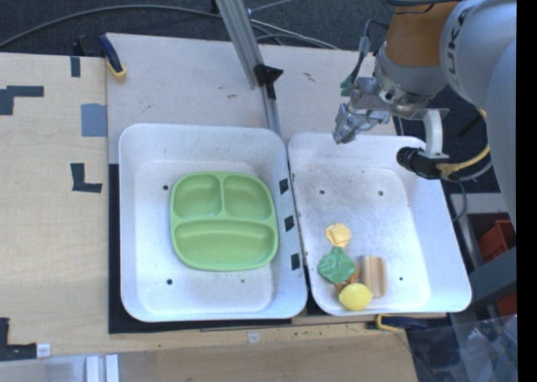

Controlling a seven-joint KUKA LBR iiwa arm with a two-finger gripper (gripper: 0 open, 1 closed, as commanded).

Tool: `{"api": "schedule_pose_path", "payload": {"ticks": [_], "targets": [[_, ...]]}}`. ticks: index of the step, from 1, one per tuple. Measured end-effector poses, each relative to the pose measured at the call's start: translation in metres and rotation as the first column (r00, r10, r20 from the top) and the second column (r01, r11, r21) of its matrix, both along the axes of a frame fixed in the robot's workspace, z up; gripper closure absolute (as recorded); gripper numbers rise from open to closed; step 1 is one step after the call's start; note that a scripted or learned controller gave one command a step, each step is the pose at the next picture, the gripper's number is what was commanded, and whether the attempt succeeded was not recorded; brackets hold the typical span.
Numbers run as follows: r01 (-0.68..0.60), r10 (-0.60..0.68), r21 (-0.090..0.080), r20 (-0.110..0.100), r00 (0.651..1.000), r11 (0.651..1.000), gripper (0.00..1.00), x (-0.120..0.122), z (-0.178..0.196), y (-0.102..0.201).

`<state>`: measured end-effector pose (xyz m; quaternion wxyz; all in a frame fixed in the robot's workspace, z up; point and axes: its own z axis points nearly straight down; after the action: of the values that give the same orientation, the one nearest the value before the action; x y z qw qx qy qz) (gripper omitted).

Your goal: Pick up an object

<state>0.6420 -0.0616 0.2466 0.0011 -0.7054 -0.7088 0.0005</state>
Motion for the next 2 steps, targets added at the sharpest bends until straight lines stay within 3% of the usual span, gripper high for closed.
{"api": "schedule_pose_path", "payload": {"ticks": [2], "targets": [[-0.001, 0.001, 0.000, -0.003, 1.000, 1.000, 1.00, -0.054, -0.025, 0.103]]}}
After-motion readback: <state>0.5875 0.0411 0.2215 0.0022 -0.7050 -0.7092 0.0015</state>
